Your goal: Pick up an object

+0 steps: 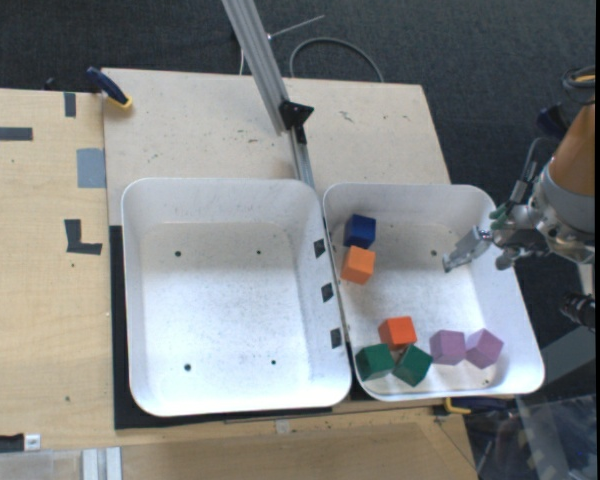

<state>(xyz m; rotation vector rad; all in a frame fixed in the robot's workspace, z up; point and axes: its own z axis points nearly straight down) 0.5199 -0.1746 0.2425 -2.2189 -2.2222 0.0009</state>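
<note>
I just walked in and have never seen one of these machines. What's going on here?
A robot arm reaches in from the right, its gripper over the right bin, holding nothing. That bin holds small blocks: a blue block touching an orange block near the divider, and another orange one, two green and two purple at the front. It has yet to pick one.

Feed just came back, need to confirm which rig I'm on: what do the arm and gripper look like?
The arm shows an orange band above a grey wrist section at the right edge. The gripper is bare grey metal on a boxy metal block, with thin dark cables or rods running up beside the wrist. No markings are legible.
</note>
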